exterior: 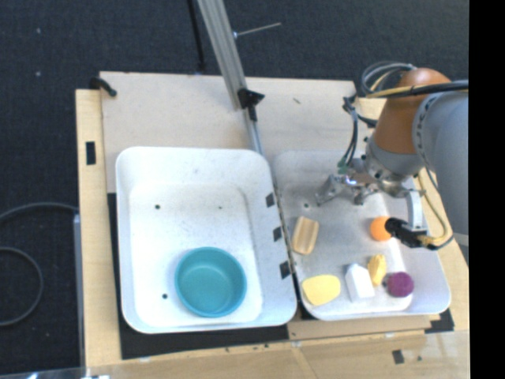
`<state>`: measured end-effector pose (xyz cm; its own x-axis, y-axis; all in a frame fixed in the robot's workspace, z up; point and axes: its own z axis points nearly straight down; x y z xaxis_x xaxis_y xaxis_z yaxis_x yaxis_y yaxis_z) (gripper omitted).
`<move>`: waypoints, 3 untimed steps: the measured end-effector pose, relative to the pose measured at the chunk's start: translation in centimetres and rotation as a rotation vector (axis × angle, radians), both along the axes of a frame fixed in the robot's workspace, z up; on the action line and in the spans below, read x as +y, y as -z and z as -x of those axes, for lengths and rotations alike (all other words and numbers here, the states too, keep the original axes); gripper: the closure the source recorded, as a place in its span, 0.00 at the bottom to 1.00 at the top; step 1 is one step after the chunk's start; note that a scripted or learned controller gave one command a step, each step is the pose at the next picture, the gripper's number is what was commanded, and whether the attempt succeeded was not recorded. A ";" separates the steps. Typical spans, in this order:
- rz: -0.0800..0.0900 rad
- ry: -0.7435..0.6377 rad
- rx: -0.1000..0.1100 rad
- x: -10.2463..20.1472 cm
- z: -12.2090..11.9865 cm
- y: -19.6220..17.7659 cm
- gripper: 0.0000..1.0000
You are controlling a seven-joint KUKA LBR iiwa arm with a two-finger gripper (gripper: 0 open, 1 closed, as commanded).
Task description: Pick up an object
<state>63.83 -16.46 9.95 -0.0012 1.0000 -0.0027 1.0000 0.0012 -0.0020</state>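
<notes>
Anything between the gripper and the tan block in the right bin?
Nothing visible. Only bare floor of the right bin lies between the gripper and the tan block; the orange ball sits off to the side.

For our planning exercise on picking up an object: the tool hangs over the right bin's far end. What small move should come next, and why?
Probably slide the tool toward the tan block and lower onto it. The tool is over a bare patch of the right bin, and that block lies close by, apart from the cluster along the near edge.
</notes>
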 end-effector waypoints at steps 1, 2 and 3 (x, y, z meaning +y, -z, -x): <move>0.001 -0.001 -0.006 -0.1 -0.1 -1.3 1.00; -0.001 0.001 -0.008 -0.5 -0.4 -5.8 1.00; -0.001 -0.002 -0.009 -0.7 -0.6 -10.9 1.00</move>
